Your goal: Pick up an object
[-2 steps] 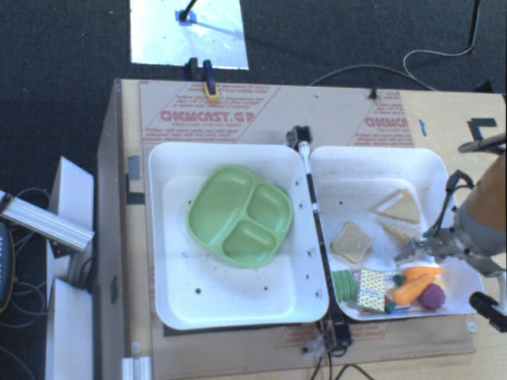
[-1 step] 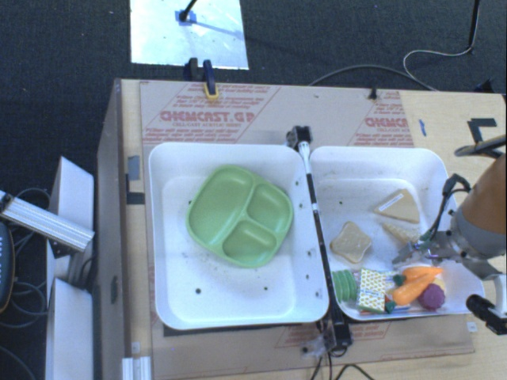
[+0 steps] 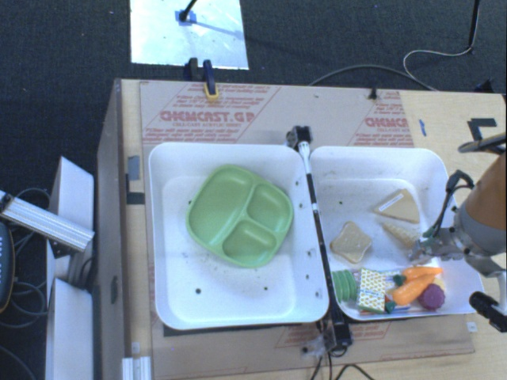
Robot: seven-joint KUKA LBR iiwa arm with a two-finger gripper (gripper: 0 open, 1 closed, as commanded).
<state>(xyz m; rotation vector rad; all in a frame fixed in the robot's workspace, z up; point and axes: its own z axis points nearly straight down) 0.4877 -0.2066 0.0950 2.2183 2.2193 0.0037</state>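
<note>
**Pick not yet made: gripper low over the right bin's toy food**

The gripper sits low inside the right bin, near its right wall. It hangs just above the orange carrot and beside a pale wedge. Nothing can be seen held in it, and whether it is spread or pressed together cannot be told from this slant. As far as can be judged, the lift is all still to do.

The candidates lie mostly along that bin's front edge: the carrot, a purple piece touching it at the front right corner, a small printed packet and a green item. A toast slice lies nearer the middle, and a second wedge behind it. The left bin carries a green divided plate, well apart from the arm.

The bench sheet bears red print along its back edge, reading "CHEMCAST GP", repeated at the right; the smaller lines and the packet's print are too small to read
</note>
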